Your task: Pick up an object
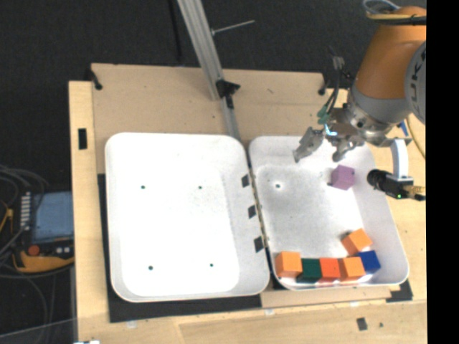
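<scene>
My claw (326, 147) hangs over the far end of the right bin (301, 192), fingers spread wide with nothing between them, so as I judge it the pick has not yet happened: no block is lifted and the whole grasp is left to do. The nearest candidate is the purple block (343, 177), lying by itself just beside my claw toward the near side, apart from the fingers and well clear of the others. I count seven blocks in all in this bin. Along its near edge sits a row: an orange block (289, 263), a green block (310, 269), a red-orange block (330, 268), another orange block (352, 267) and a blue block (369, 261) at the near right corner, with one more orange block (357, 241) just behind them. There are two bins on the worktop (172, 99); the left bin (176, 213) carries no blocks.
</scene>
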Controlling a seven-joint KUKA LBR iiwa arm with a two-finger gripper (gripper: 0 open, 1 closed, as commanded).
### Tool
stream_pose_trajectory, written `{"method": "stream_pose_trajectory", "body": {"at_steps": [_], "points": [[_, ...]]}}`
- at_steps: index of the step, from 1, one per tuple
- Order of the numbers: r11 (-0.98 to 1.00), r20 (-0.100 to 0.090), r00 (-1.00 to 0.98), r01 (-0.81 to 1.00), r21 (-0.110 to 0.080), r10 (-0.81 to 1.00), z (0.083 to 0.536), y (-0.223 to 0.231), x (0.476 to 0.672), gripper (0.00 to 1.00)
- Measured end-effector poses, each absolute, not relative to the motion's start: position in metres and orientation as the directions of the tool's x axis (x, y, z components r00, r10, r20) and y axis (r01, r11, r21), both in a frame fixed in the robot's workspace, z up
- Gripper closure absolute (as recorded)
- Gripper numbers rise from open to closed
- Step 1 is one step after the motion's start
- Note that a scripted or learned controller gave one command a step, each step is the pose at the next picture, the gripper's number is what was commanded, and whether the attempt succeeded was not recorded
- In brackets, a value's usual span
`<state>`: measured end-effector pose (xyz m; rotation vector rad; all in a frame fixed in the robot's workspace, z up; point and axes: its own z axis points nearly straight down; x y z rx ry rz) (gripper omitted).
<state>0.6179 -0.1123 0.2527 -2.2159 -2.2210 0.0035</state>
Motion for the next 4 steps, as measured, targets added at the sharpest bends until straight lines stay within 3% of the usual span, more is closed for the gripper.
{"method": "stream_pose_trajectory", "body": {"at_steps": [1, 3, 4], "points": [[0.002, 0.001, -0.002, 1.000, 0.001, 1.000, 0.256, -0.112, 0.619, 0.00], [-0.005, -0.002, 0.005, 1.000, -0.005, 1.000, 0.134, -0.124, 0.621, 0.00], [-0.006, -0.003, 0.006, 1.000, 0.000, 1.000, 0.096, -0.126, 0.621, 0.00]]}}
